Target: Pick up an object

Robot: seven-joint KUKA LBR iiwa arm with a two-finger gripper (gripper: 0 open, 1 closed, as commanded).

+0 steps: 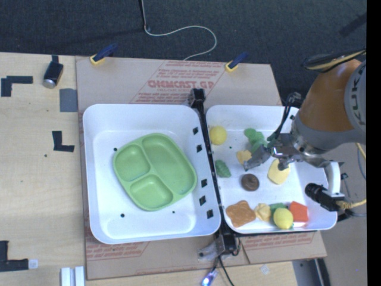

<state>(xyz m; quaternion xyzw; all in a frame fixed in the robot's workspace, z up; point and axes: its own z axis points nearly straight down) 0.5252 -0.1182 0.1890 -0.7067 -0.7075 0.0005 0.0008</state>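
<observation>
The right bin (309, 115) holds several small toy foods. Among them are a yellow ball (218, 135), a green piece (255, 137), a small yellow piece (243, 156), a green leaf (222, 169) and a brown disc (250, 182). A pale yellow block (277, 173) lies mid-bin. My gripper (268, 159) hangs low over the bin's middle, just above and left of the pale yellow block, with the brown disc below it. Nothing is visibly lifted in it. The arm's orange band (333, 100) rises to the right.
Along the right bin's front edge lie a toast-coloured piece (240, 213), a small yellow bit (262, 211), a lemon (283, 218) and a red piece (299, 212). The left bin (101, 136) holds a green divided plate (155, 170). A black divider (205, 154) separates the bins.
</observation>
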